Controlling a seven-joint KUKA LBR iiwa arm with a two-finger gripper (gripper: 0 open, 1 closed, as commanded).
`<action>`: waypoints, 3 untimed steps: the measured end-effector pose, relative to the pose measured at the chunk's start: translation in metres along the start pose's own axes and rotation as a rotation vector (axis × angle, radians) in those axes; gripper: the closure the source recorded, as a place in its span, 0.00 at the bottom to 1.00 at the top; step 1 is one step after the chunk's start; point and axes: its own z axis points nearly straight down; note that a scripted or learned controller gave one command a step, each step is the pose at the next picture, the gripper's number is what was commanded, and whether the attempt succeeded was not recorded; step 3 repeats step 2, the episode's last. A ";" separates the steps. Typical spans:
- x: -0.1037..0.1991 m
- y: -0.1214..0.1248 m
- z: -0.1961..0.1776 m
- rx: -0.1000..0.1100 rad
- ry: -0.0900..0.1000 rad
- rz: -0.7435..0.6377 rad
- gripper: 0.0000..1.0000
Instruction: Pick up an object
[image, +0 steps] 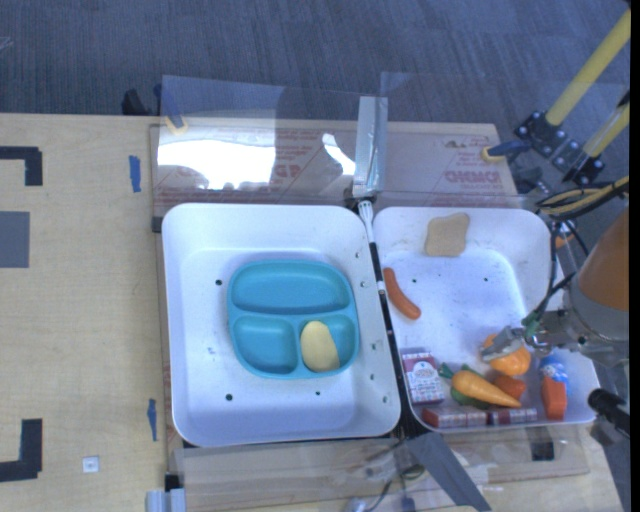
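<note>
Bins (190, 300) two; tray (292, 315) one, lemon (319, 346) one; hand (512, 344) state unclear.

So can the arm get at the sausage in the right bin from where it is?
Probably yes. The sausage lies alone on bare bin floor by the divider, nothing on top or touching it. The pincer sits over the toy pile in the same bin.

Not much of the arm (608, 275) to see tbh, just a rounded chunk with the orange band on it, grey casing below that. The gripper (520, 338) end is small, metallic and silvery-grey with dark bits. A thin dark cable runs along it up toward the wrist. Can't make out any markings or screws.
</note>
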 end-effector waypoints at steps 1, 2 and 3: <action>-0.001 0.000 -0.009 0.000 -0.002 0.003 1.00; 0.051 0.030 -0.137 -0.003 -0.001 0.004 1.00; 0.051 0.030 -0.137 -0.003 -0.001 0.004 1.00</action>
